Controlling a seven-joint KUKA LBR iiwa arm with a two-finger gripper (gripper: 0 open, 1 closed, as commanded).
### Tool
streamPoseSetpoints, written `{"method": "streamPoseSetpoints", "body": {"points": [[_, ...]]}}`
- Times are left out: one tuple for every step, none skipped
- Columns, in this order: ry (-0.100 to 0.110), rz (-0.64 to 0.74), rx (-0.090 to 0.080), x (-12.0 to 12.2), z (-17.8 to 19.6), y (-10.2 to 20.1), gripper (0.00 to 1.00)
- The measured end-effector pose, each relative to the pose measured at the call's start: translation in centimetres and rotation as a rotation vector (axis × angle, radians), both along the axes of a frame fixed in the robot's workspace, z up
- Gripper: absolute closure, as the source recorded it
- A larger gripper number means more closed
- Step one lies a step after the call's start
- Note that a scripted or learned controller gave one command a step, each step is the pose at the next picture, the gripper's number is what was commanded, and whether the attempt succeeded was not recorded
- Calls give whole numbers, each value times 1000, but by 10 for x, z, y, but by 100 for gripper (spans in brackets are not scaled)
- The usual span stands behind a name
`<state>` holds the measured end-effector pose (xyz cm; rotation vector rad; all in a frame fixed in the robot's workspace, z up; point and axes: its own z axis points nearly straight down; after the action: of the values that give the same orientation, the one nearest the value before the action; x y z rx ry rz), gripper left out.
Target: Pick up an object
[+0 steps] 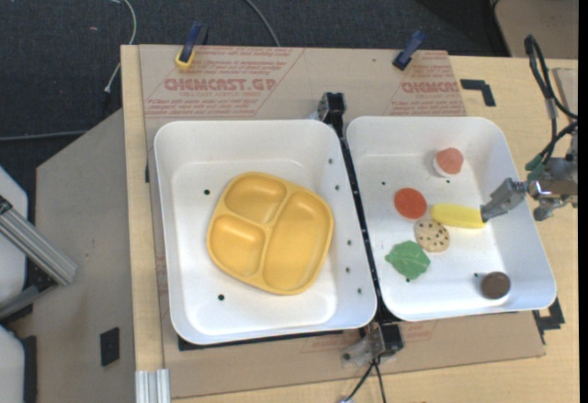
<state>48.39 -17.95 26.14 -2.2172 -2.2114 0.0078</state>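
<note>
The yellow block (457, 216) lies at right of centre in the right bin (514, 153), its right end touching the gripper (501, 201); whether the jaws are wide or narrow I cannot tell. It looks light, stiff and smooth, best pinched across its short sides. The cookie (431, 235) touches it below, and the red disc (411, 202) sits just beside it.
</note>
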Motion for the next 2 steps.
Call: {"method": "streamPoseSetpoints", "body": {"points": [[-10, 3, -3, 2, 4, 0, 0], [-10, 3, -2, -3, -39, 7, 0]]}}
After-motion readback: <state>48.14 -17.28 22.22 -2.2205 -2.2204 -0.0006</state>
